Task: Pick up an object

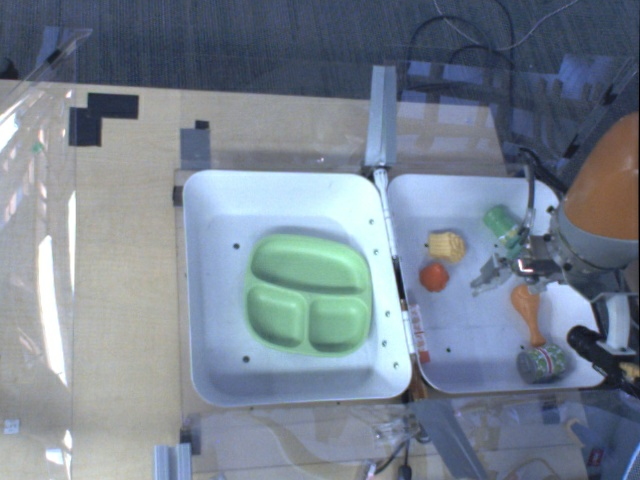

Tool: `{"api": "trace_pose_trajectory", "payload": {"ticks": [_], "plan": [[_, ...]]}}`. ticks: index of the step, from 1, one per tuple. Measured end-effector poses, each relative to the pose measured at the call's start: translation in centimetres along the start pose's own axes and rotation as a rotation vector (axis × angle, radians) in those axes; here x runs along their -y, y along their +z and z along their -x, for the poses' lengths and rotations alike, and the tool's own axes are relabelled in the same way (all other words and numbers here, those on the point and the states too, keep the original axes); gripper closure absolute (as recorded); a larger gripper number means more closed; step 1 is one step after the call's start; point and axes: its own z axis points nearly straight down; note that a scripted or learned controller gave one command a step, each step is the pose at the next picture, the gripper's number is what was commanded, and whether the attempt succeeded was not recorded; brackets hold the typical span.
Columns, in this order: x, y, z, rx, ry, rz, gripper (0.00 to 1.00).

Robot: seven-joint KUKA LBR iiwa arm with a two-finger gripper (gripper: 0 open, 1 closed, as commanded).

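The right bin [440, 353] holds a yellow corn-like piece [446, 245], a small red tomato-like ball [434, 277], a green object [499, 218], an orange drumstick-shaped piece [527, 308] and a grey-green can [542, 364] lying near the front right corner. My gripper [497, 271] reaches in from the right and hangs over the bin's middle, between the red ball and the orange piece. Its fingers [485, 279] point left and downward, with nothing visible between them.
The left bin [215, 268] holds a green divided plate [308, 294]. A metal divider post [382, 118] stands behind the seam between the bins. The arm's orange band [605, 183] looms over the right bin's right edge. Cables run behind the bench.
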Motion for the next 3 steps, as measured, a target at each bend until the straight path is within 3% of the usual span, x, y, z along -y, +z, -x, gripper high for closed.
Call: {"api": "trace_pose_trajectory", "payload": {"ticks": [1, 2, 3], "plan": [[-4.8, 10.8, 7.2, 0.004, -0.010, 0.009, 0.00], [-1.7, 10.7, 8.6, 0.001, -0.068, 0.008, 0.00], [-2.0, 9.6, 8.6, 0.001, -0.071, 0.014, 1.00]]}}
